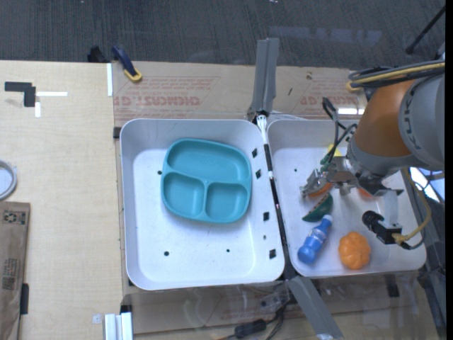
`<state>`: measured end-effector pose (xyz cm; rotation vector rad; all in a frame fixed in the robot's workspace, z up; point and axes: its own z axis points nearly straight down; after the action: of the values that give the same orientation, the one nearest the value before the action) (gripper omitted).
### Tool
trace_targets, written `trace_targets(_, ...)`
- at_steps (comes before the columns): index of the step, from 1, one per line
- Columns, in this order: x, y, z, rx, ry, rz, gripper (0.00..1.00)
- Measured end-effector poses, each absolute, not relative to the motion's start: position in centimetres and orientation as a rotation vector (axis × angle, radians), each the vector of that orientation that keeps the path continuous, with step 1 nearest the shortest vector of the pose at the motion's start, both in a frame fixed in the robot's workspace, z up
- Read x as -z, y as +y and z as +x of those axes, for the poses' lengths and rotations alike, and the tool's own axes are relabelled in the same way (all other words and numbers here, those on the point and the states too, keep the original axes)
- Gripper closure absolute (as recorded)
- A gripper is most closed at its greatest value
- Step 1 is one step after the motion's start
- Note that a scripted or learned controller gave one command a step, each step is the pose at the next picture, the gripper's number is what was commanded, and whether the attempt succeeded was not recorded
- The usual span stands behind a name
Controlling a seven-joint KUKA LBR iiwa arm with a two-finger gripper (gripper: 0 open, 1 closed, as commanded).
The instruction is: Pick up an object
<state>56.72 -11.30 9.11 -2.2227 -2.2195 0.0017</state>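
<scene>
Two white bins share the bench; beside the teal plate's [207,181] bin, my jaws [316,185] hang low over a green object [320,206] — I cannot tell their opening. Blue bottle [314,239] lies just beyond — crowding it.

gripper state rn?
Gripper: cannot be told. It is low in the right bin, over a green object.

Teal plate [207,180], blue bottle [315,240] (white-capped), orange ball [354,251].
</scene>
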Motion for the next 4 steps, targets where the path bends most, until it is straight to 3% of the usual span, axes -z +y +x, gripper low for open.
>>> trace_targets(1,-9.9,-11.4,56.7,-0.002,-2.214,-2.227,1.0)
trace_targets(2,-9.9,-11.4,56.7,-0.002,-2.215,-2.227,0.0)
trace_targets(3,-9.1,-11.5,53.4,-0.003,-2.216,-2.223,0.0)
trace_targets(4,-9.9,-11.6,53.4,-0.004,-2.21,-2.228,1.0)
